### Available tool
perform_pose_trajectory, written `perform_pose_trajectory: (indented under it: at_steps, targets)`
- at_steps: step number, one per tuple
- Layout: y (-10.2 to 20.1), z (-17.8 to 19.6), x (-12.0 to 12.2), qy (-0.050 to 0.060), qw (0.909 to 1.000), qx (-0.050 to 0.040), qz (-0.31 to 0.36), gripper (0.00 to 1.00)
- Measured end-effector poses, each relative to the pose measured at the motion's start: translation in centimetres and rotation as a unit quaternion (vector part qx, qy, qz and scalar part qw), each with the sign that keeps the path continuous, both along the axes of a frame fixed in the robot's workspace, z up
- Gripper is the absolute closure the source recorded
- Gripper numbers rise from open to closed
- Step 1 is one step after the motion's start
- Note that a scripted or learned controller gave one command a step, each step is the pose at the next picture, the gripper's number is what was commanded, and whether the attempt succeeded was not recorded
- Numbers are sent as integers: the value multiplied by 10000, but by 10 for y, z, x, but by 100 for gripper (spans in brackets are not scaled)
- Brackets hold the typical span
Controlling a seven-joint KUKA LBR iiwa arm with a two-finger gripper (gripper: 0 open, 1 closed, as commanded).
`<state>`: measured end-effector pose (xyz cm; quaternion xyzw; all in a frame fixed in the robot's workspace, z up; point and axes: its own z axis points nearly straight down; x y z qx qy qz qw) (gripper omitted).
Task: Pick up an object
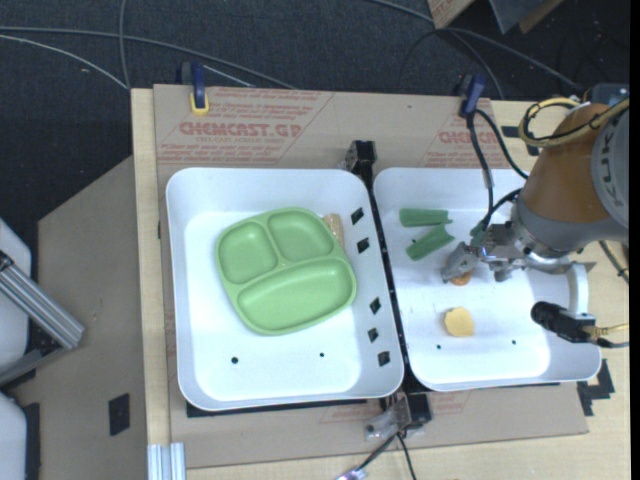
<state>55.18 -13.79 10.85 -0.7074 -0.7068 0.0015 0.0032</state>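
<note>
The gripper (pixel 462 266) is low in the right bin (pixel 520 363) over a small orange piece (pixel 459 279), likely mid-grasp; its grip state I cannot tell, and next comes closing and lifting.

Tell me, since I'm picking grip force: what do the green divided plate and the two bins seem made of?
The green divided plate looks like moulded plastic, matte: even colour, soft rounded ridges, no sharp glare. The left bin and right bin look like thin white plastic, slightly glossy, with rounded formed rims. Probably rigid, though I can't confirm.

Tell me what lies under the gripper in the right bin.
A small orange piece peeks out beneath the gripper; most of it is covered. The yellow piece and two green pieces lie apart.
</note>
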Motion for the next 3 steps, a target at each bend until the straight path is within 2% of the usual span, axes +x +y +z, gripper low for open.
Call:
perform_pose_trajectory:
  at_steps: [1, 2, 3]
  targets:
    - [1, -25, 0, -9, 10000, -1, 5, 0]
    - [1, -13, 1, -27, 10000, -1, 2, 100]
    - [5, 47, -5, -63, 10000, -16, 9, 100]
